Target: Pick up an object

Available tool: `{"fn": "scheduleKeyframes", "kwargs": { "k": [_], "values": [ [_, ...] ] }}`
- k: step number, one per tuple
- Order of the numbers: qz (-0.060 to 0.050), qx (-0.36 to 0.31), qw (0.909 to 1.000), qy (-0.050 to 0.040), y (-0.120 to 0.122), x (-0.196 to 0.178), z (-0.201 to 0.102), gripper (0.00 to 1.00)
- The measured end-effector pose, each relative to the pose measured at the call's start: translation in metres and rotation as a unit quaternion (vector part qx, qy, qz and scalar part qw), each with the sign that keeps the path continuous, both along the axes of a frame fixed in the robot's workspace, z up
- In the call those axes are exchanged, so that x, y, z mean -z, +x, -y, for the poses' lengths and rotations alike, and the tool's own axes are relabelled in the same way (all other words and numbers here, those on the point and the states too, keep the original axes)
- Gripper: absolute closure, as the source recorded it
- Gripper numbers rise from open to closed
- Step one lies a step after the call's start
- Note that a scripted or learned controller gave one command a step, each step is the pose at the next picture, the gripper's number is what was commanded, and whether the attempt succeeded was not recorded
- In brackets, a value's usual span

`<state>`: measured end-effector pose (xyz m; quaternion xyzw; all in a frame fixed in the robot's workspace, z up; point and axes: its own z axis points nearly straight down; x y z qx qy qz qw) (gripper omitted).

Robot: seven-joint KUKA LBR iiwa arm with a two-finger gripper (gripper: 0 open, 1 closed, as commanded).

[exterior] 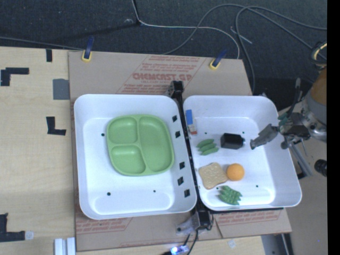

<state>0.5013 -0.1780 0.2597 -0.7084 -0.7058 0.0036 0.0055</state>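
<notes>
Hovering my pincer (264, 137) over the bin's (265, 106) near edge, grip state untellable, nothing taken yet; next, reach ahead and descend onto the black block (231, 141).

Surfaces and finishes

Bins (90, 195) showing smooth white plastic; divided plate (141, 145) looking matt green plastic; base sheet (159, 73) appearing as printed brown cardboard.

Tray (141, 144) in left bin (87, 142); block (231, 141), toast (212, 175), ball (235, 171) etc. in right bin (265, 110).
</notes>
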Motion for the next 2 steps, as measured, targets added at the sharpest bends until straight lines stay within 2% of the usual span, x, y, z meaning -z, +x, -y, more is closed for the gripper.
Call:
{"fn": "scheduleKeyframes", "kwargs": {
  "k": [1, 2],
  "values": [
    [0.006, -0.002, 1.0000, -0.0014, 0.002, -0.006, 0.000, 0.00],
    [0.005, -0.002, 1.0000, -0.0012, 0.010, 0.053, 0.000, 0.00]
  ]
}}
